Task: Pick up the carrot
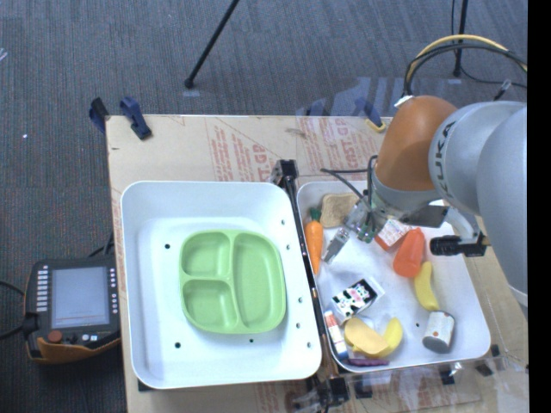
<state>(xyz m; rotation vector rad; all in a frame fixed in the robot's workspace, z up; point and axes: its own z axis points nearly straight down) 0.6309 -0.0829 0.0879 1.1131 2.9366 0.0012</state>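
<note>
The carrot (314,244), orange with a green top, lies lengthwise along the left wall of the right bin (479,317). My gripper (336,246) hangs just to the carrot's right, pointing down and to the left, with its tip close beside the carrot's middle. I see nothing held in it. The grey arm with its orange band fills the upper right and hides the bin's far right corner.
The right bin also holds a red pepper (409,253), a banana (424,287), a black-and-white carton (355,296), yellow toy food (372,336) and a grey can (437,331). A green divided plate (232,280) sits in the left bin (133,231). A pendant (73,304) lies off the bench at left.
</note>
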